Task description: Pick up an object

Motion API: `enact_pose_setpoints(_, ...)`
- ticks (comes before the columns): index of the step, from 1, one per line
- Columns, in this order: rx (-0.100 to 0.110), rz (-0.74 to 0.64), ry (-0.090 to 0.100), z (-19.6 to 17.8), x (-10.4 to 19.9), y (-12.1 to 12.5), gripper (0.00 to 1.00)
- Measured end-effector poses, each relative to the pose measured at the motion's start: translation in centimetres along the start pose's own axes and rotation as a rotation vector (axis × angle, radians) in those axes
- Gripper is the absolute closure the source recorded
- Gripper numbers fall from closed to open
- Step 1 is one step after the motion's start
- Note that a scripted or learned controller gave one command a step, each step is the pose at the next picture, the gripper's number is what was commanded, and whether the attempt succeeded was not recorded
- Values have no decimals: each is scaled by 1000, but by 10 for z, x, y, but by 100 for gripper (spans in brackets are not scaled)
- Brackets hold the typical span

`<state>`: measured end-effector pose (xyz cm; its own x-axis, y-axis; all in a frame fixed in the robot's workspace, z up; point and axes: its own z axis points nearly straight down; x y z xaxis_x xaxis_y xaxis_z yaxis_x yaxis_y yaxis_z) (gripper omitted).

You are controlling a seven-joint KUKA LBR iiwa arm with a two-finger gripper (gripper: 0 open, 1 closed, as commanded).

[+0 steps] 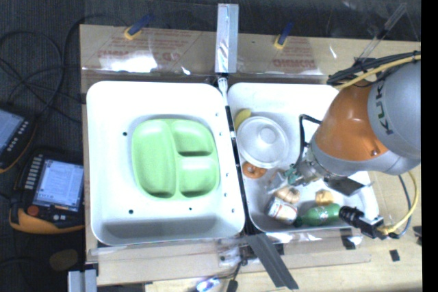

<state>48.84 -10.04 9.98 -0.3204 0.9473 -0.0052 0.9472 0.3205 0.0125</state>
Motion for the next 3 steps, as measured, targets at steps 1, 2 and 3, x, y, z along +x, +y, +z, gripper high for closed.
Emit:
enact_pose_setpoints(1, 14, -3, 5, -82, 47, 87, 100)
enact_pose_setpoints(2, 15, -3, 5, -82, 46, 87, 0)
enact_pose_setpoints(3, 14, -213, 6, -83, 47, 21, 0)
